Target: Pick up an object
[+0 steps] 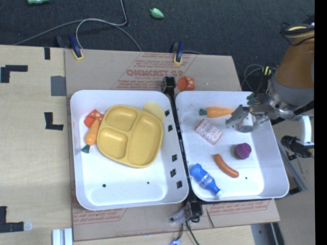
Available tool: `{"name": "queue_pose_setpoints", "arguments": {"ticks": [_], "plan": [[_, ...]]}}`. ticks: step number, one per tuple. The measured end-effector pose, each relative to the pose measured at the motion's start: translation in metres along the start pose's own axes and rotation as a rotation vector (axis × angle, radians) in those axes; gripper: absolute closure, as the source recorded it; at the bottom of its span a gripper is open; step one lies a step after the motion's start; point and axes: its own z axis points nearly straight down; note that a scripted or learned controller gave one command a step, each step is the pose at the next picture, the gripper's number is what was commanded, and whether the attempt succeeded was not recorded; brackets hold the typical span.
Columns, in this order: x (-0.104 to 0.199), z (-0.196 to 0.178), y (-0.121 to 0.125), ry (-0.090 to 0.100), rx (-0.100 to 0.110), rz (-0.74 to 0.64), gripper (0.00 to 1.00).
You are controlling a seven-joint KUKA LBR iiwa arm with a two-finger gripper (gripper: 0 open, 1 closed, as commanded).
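Several toy foods lie loose in the right bin. A carrot, orange with a green stub, sits at about 12 o'clock in that bin, lying crosswise. Just below it is a flat pinkish-white packet, tilted. A round purple piece rests toward 3 o'clock, an orange-red sausage lies slantwise near 5 o'clock, and a blue bottle with a paler cap end lies at 7 o'clock by the bin wall.

The jaws hang over the bin's 1 o'clock corner, beside the carrot's tip; the metal parts blur together, so I cannot tell how far apart they stand, and nothing is seen between them.

In the left bin a yellow divided tray covers part of a second carrot, a red piece and a pale yellow piece. A red-orange toy on the counter at 12 o'clock is half hidden behind the black clamp between the bins.
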Motion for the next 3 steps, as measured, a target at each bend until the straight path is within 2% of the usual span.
{"name": "queue_pose_setpoints", "arguments": {"ticks": [1,2,3], "plan": [[0.064,0.136,-0.014,0.002,-0.003,-0.001,0.00],[0.054,0.136,0.020,0.000,-0.003,0.000,0.00],[0.063,0.140,0.098,0.003,0.028,0.006,0.00]]}}
